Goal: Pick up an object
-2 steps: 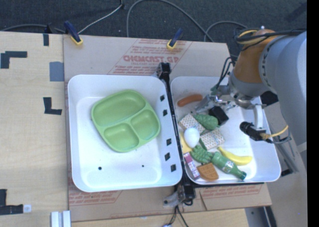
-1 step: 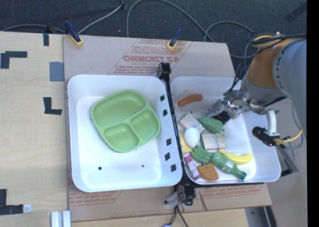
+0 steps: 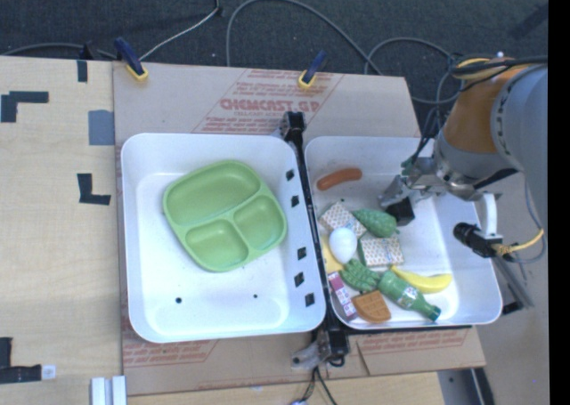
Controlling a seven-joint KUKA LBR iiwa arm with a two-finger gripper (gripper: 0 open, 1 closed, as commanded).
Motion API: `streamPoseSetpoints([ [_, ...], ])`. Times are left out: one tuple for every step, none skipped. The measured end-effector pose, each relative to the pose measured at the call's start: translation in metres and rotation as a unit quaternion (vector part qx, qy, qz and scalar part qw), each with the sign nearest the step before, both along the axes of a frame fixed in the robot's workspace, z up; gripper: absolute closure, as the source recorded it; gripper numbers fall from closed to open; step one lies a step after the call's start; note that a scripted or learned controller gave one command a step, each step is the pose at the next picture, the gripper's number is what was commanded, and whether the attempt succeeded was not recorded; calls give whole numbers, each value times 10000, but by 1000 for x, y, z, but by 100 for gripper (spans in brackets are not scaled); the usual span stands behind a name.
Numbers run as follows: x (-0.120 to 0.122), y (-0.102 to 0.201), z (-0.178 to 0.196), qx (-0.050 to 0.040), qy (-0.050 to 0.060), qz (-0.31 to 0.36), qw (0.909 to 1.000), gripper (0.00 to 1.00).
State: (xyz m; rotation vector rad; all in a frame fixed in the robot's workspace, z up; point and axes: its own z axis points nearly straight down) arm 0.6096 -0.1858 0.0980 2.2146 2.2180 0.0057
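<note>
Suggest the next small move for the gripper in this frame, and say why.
Probably a short descent toward the green toy just left of the gripper. The gripper hangs over the right bin, close to the pile of toy food, with nothing seen between its fingers, so a pick seems not yet made. Whether its fingers are open is unclear.

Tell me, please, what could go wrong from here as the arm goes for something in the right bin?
The toys lie packed together: the green pickle, crackers and egg touch, so a grasp may catch two or push them apart. The gripper hangs beside the pile's edge and may close on nothing.
</note>
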Motion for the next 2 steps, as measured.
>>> streamPoseSetpoints([
  [34, 79, -10, 16, 6, 9, 10000, 100],
  [-6, 123, 87, 13, 36, 4, 10000, 100],
])
